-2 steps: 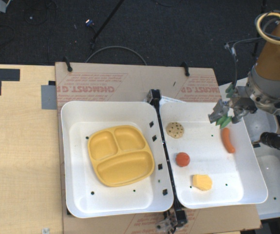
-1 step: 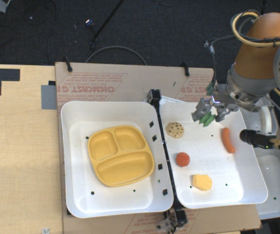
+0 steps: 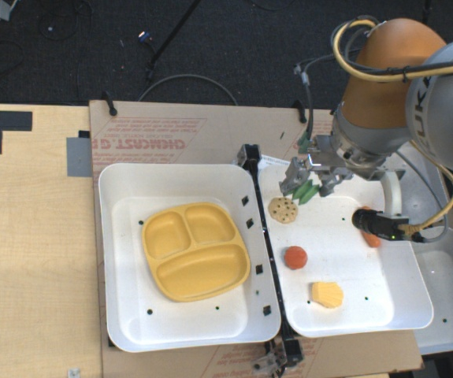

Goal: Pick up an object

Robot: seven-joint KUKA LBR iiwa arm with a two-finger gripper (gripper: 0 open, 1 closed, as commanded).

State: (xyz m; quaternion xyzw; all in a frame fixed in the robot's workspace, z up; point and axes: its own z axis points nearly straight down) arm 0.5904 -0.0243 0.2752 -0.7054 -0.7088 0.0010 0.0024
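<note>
My gripper (image 3: pixel 308 184) hangs over the far left part of the right bin (image 3: pixel 399 305). A small green object (image 3: pixel 306 192) shows between its fingers, and the gripper is shut on it. Just below and left of the gripper, a round tan cookie (image 3: pixel 283 209) lies on the bin floor. A red ball-like piece (image 3: pixel 295 257) rests near the bin's middle. A yellow wedge (image 3: pixel 328 294) lies toward the front. An orange piece (image 3: pixel 373 239) at the right is partly hidden by a black part of the arm.
The left bin (image 3: pixel 120 290) holds a yellow divided plate (image 3: pixel 195 250). A black divider (image 3: pixel 259 235) runs between the two bins. The arm's grey body and orange band (image 3: pixel 384 61) stand over the right bin's far right corner.
</note>
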